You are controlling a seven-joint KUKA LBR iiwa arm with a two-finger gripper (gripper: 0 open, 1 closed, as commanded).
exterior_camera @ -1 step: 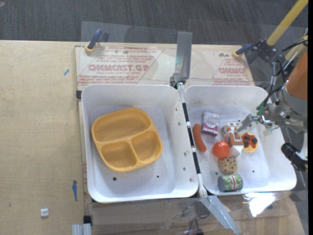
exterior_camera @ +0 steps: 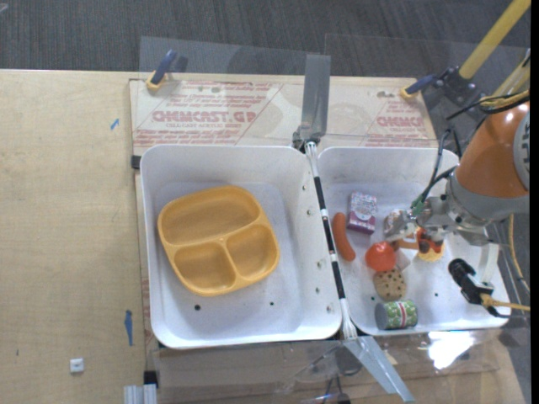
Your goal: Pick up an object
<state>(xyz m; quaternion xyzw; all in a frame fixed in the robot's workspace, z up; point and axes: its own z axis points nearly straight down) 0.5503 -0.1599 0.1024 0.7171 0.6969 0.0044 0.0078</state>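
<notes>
The right bin (exterior_camera: pixel 370 171) holds several small things. A purple box (exterior_camera: pixel 363 211) lies near its middle, with a red sausage (exterior_camera: pixel 342 236) to its left. A red tomato (exterior_camera: pixel 381 256), a brown cookie (exterior_camera: pixel 389 285) and a green can (exterior_camera: pixel 396 314) run down toward the front wall. My gripper (exterior_camera: pixel 399 223) hangs low over the bin, just right of the purple box and above the tomato. A small orange and red toy (exterior_camera: pixel 430 247) sits right beside the gripper's lower edge. I see nothing held.
A yellow divided plate (exterior_camera: pixel 217 238) lies in the left bin (exterior_camera: pixel 160 225). A ridge (exterior_camera: pixel 324 225) separates the two bins. The grey arm with its orange band (exterior_camera: pixel 497 162) comes in over the right bin's right wall.
</notes>
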